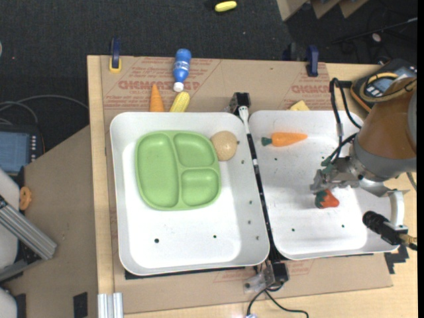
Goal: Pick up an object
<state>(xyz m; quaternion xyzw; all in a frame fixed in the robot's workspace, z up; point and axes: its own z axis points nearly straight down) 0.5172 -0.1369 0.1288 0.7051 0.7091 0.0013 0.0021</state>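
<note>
In the right bin (298,237) a small red object with a green top (327,201) lies near the bin's right side. My gripper (326,185) hangs directly over it, touching or almost touching its top; the arm comes in from the right. An orange carrot with a green end (285,139) lies at the back of the same bin, well apart from the gripper. The left bin (179,244) holds a green divided plate (177,169) and a beige round object (224,144) at the plate's back right corner.
Behind the left bin on the bench lie a blue and white bottle (181,68), an orange cone-shaped piece (156,99) and a yellow corn-like piece (180,101). A pale yellow wedge (299,106) sits behind the right bin. Black cables (338,121) hang beside the arm.
</note>
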